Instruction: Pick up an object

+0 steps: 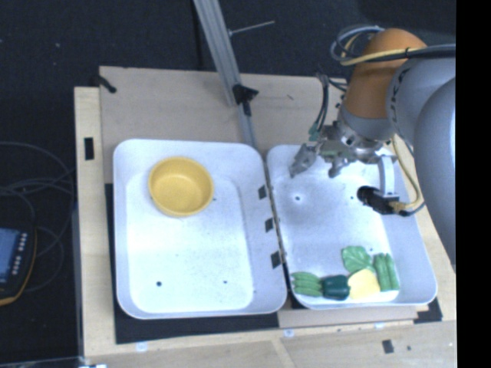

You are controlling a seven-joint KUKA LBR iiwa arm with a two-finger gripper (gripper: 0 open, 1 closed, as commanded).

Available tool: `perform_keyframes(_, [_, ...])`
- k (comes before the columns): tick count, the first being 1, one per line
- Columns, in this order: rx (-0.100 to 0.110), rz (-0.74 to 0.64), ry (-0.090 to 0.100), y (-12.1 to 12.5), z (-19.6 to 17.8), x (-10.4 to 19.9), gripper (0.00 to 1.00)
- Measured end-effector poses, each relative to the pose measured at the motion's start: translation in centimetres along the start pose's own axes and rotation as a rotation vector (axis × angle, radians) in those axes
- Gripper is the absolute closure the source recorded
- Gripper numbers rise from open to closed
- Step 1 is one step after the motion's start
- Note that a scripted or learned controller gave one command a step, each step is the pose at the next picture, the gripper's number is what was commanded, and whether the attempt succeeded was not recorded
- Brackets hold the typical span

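White bins are seen side by side on a light wooden bench (176,102). In the left bin (192,274), a yellow bowl (181,185) is found near the far left corner, sitting upright, and the rest of that bin's floor is bare white. In the right bin (337,221), a small heap of toys is gathered at the near edge: a dark green piece (306,283) on the left, a darker green block (335,287) just beside it, a yellow lump (364,284) touching that block, a light green leafy piece (356,257) behind the yellow lump, and a striped green piece (385,271) on the right. The grey arm with the orange band (376,71) is seen reaching in from the right. The claw (316,165) is held above the far end of the right bin, well apart from the heap of toys. Its two fingers (299,162) are spread apart, and nothing is seen between them. A grey metal bar (219,41) is seen slanting down toward the gap between the two bins. A small screen (14,255) is seen off the bench at the left edge.
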State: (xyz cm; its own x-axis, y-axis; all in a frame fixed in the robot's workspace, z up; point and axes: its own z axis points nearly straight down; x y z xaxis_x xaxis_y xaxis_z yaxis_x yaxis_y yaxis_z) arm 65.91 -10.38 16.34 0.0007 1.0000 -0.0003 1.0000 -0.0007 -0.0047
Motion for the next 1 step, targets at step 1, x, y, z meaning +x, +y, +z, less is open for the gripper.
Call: perform_keyframes(1, [-0.002,-0.001,0.0,0.08,4.27,0.31,0.0])
